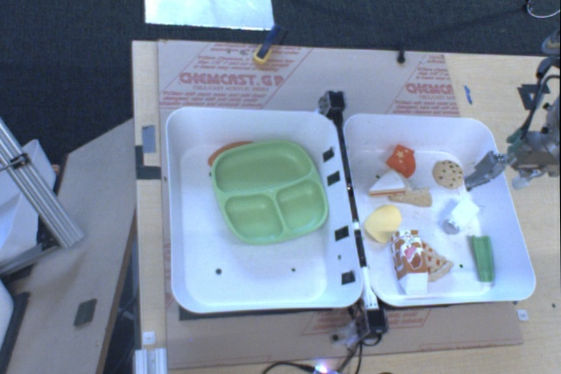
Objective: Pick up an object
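Observation:
My gripper (504,175) hangs over the right rim of the right bin (517,276), fingers apart with nothing between them. One grey finger (484,170) points down-left over the bin floor. Just below it lies a small white crumpled object (462,213). A round cookie (448,173) sits to the gripper's left. Further left are a red piece (401,159), a white wedge (387,183), a tan strip (412,198) and a yellow lump (382,223). A pizza-slice toy (414,256) and a green stick (482,258) lie near the front.
The left bin (188,267) holds a green divided tray (269,191) with an orange piece (228,151) poking out behind it. A black hinge strip (344,188) runs between the bins. Cardboard (228,74) underlies both.

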Action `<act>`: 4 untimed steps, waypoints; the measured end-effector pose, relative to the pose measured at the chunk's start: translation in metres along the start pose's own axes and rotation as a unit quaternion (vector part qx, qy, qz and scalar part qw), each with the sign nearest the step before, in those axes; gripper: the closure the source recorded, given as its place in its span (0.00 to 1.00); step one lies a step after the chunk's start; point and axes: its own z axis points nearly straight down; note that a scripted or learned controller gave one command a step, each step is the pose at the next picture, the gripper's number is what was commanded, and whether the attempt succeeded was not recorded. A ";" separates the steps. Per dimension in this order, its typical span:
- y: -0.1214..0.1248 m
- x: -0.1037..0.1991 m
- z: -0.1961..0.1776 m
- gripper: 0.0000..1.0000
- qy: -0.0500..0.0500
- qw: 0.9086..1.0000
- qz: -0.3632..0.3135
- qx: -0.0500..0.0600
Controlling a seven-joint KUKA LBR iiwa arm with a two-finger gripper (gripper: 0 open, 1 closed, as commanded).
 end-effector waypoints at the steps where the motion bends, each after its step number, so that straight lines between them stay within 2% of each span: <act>1: 0.002 0.001 -0.007 0.00 -0.001 1.000 -0.002 -0.006; 2: 0.006 -0.008 0.041 0.00 -0.001 1.000 -0.001 -0.005; 3: 0.006 0.000 0.100 0.00 -0.001 1.000 -0.001 -0.005; 4: 0.007 0.002 0.141 0.00 -0.001 1.000 -0.001 -0.005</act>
